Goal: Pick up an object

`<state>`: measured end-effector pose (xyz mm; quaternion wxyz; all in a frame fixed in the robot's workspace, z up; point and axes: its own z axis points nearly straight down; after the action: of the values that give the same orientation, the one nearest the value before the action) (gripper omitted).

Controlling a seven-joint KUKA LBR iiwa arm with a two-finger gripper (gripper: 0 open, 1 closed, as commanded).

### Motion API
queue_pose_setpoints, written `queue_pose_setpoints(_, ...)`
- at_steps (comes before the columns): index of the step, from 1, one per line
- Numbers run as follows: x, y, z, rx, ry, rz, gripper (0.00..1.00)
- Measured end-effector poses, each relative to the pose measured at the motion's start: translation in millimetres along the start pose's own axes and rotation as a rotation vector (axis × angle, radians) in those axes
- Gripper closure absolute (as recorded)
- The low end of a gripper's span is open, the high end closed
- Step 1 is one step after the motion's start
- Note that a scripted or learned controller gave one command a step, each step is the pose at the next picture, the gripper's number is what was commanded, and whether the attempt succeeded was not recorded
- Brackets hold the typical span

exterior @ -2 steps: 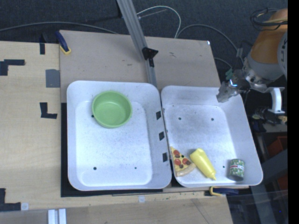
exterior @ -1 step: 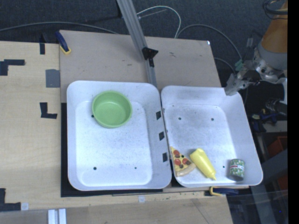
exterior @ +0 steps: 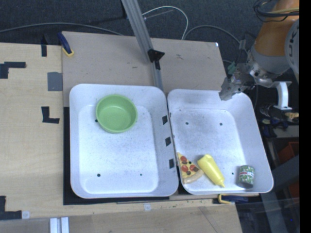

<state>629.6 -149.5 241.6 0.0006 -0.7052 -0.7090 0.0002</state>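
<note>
Pizza toy (exterior: 188,167), yellow bottle (exterior: 212,169), can (exterior: 246,176) (bowl (exterior: 116,113) apart).

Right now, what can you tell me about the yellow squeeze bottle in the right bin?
The yellow plastic squeeze bottle looks like a toy mustard bottle: a rounded body tapering to a pointed nozzle. It lies on its side near the front of the right white bin, nozzle pointing toward the front right. A toy pizza slice lies right beside it on the left, a small dark can apart on its right.
</note>
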Motion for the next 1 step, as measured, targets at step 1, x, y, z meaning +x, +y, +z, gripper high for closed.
queue_pose_setpoints(1,51.4,-4.7,-5.8,0.000,0.001,-0.001,1.00)
